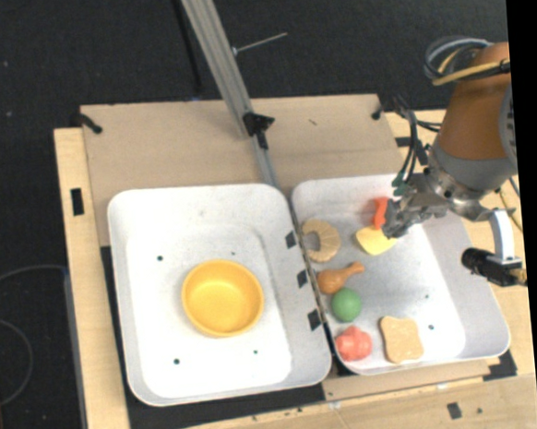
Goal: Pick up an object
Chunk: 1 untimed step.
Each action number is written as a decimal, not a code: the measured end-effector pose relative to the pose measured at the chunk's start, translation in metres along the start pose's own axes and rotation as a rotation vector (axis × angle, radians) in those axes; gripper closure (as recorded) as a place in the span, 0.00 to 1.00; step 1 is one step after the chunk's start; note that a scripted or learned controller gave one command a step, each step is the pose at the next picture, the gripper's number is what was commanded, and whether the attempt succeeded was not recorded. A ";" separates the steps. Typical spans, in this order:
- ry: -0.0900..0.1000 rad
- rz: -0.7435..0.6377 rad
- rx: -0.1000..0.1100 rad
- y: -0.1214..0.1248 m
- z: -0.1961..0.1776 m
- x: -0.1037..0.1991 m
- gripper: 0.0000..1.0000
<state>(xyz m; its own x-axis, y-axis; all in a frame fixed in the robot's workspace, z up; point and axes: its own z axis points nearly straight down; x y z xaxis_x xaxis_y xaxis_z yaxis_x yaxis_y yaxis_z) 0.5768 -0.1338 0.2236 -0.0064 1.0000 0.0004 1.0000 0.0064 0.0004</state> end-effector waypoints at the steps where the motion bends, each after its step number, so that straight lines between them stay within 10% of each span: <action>1: 0.000 0.000 0.001 0.013 0.007 0.047 1.00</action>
<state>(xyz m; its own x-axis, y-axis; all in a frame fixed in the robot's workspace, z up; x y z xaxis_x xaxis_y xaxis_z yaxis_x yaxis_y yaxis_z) 0.5896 -0.0872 0.2168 -0.0063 1.0000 0.0005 1.0000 0.0063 -0.0004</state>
